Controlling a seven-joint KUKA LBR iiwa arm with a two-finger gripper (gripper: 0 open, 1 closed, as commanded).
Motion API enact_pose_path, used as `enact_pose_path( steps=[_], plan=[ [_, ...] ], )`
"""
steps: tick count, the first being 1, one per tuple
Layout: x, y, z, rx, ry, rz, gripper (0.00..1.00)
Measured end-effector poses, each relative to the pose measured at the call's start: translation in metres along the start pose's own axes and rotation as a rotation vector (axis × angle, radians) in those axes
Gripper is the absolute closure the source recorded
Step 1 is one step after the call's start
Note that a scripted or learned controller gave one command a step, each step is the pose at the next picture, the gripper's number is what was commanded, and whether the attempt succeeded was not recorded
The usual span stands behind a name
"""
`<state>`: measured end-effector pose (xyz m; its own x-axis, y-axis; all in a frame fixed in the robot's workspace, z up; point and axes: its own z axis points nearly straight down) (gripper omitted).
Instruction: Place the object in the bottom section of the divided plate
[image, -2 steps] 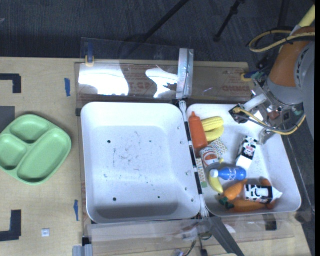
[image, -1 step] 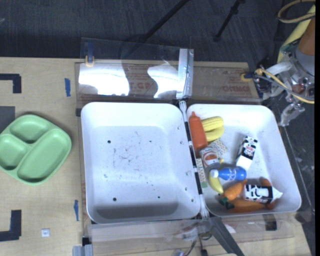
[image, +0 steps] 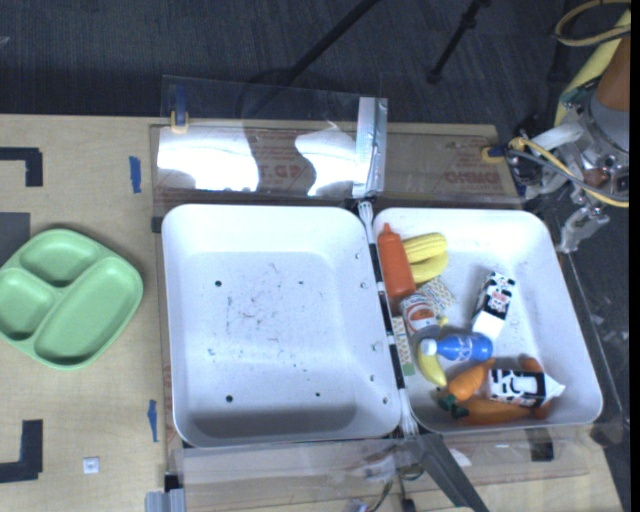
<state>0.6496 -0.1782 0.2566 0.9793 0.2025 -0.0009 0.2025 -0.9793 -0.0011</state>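
Meanwhile the green divided plate (image: 68, 297) sits left of both bins (image: 190, 240).

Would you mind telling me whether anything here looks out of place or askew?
Nothing looks spilled or damaged. The toy foods lie jumbled in the right white bin, two cow-patterned cartons tipped over. The green divided plate sits on the bench, outside both bins.

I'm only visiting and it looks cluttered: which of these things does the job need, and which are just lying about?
For the job:
green divided plate
toy food pile, from which one piece gets picked
end effector

Lying about:
left white bin
blue tape marks
clear plastic sheet
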Motion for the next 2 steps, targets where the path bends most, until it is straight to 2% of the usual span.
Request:
enact_pose_path(
  steps=[1, 2],
  plan=[
    [-0.0095, 0.0427, -0.162, -0.001, 0.001, -0.014, 0.0],
    [-0.0089, 0.0418, -0.1615, -0.001, 0.0, -0.016, 0.0]
  ],
)
